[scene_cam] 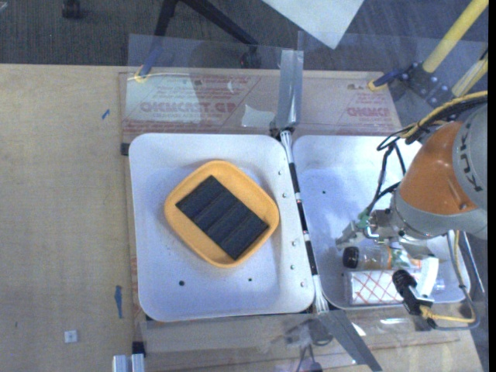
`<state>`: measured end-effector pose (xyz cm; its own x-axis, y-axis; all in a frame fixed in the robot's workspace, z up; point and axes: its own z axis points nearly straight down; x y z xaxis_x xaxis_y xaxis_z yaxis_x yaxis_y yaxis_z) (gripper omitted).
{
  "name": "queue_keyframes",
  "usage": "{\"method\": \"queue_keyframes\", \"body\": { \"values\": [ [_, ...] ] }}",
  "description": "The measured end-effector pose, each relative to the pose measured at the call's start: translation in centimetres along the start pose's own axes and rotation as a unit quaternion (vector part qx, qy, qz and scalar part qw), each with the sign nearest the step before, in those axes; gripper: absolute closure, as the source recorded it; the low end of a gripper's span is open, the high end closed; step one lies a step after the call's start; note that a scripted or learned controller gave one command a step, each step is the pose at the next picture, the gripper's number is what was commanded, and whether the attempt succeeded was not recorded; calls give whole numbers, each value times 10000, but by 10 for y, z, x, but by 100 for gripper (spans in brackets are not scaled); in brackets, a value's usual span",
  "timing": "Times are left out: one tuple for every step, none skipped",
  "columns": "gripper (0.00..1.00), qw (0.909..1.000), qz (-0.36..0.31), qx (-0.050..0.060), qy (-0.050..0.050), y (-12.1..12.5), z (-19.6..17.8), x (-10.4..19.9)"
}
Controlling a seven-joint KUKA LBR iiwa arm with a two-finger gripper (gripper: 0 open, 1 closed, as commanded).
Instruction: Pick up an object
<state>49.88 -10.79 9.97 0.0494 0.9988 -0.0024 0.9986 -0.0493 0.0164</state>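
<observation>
- I am seeing the arm point(446, 180) reaching into the right bin point(325, 169), with the gripper point(377, 242) hanging low over its near half.
- I cannot tell the claw's opening or whether it has anything in it.
- A small bottle point(366, 257) is lying just beneath it, beside a red-checked white packet point(372, 287).
- A yellow tray with a dark insert point(222, 211) is sitting in the left bin point(155, 169).

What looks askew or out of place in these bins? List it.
The yellow tray with its dark ridged insert sits turned diagonally in the left bin, not square to the walls. Nothing looks spilled or broken. The gripper is low over the right bin.
</observation>
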Motion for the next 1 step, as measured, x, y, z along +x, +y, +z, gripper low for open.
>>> {"method": "queue_keyframes", "body": {
  "values": [
    [0,9970,-777,14,-1,-16,10,14]
  ]
}}
